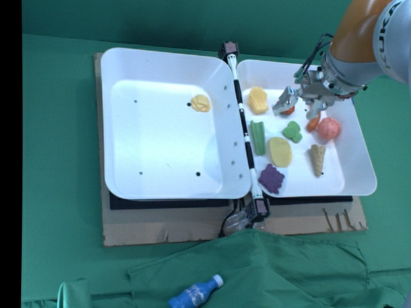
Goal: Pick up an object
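My gripper (298,108) hangs over the back of the right bin (359,172), open, its two fingers spread apart. A small red piece (289,111) lies just under the left finger (283,101), and an orange-red piece (313,124) sits below the right finger (314,112). Nothing is held between them. A pink-red ball (329,128) rests just right of the gripper. A yellow ridged piece (258,99) lies to its left and a small green piece (293,131) just in front.
The right bin also holds a green stick (257,136), a yellow oval (279,151), a purple grape bunch (271,178) and an ice-cream cone (318,158). One yellow lump (200,102) lies in the left bin (122,172). A blue bottle (196,292) lies on the cloth in front.
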Controlling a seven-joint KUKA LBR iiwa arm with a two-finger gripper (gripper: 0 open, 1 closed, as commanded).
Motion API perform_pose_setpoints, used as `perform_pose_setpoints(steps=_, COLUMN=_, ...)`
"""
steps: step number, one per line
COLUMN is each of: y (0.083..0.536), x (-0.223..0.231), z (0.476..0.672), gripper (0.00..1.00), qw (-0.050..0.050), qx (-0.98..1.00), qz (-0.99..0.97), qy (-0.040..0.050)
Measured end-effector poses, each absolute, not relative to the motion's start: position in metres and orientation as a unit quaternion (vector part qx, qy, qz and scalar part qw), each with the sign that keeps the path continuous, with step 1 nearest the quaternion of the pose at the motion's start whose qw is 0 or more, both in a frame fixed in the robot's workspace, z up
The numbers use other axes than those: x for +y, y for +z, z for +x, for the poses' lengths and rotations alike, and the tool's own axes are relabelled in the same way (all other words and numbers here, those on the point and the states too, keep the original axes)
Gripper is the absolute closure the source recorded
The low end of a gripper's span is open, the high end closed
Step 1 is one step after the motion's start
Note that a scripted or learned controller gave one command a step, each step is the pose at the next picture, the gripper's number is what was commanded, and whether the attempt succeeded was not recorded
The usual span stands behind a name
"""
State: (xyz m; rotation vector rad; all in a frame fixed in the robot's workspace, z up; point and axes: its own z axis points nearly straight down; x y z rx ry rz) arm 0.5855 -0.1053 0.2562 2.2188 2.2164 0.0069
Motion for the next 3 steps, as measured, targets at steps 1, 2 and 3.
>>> perform_pose_setpoints(steps=1, y=0.267, x=-0.107, z=0.587, gripper=1.0, qw=0.005, qx=0.705, qz=0.709, qy=0.0034)
perform_pose_setpoints(steps=2, y=0.313, x=-0.139, z=0.566, gripper=1.0, qw=0.005, qx=0.705, qz=0.709, qy=0.0021)
perform_pose_setpoints(steps=3, y=0.34, x=-0.19, z=0.567, gripper=1.0, qw=0.005, qx=0.705, qz=0.71, qy=0.0012)
